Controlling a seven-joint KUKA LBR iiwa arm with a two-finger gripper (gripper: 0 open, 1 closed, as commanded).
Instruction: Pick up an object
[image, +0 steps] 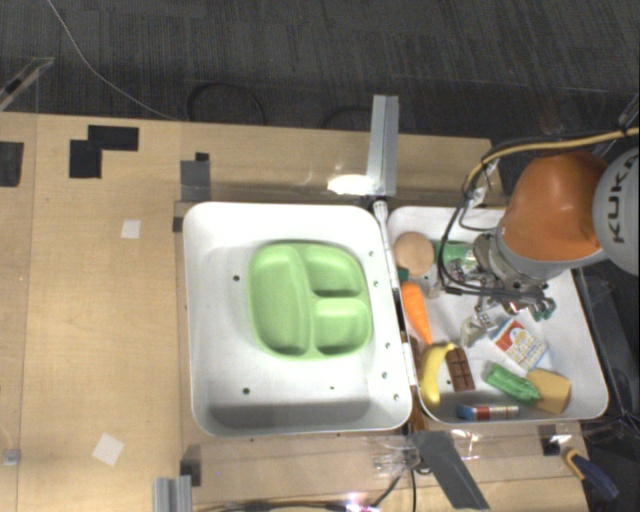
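Gripper (488, 318) low in the right bin (590, 385), its state impossible to tell, near carrot (415, 312), banana (431, 372) and card (520, 346). Green tray (308, 299) fills left bin (215, 380).

One fixed overhead camera slants down on both bins (200, 300).

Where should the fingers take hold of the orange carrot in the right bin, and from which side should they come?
Probably the carrot is best gripped at its thicker upper part, coming straight down from above. It lies flat and long beside the bin's left wall, so the fingers should close across its narrow width. The wall leaves little room there, and the banana crowds its lower tip.
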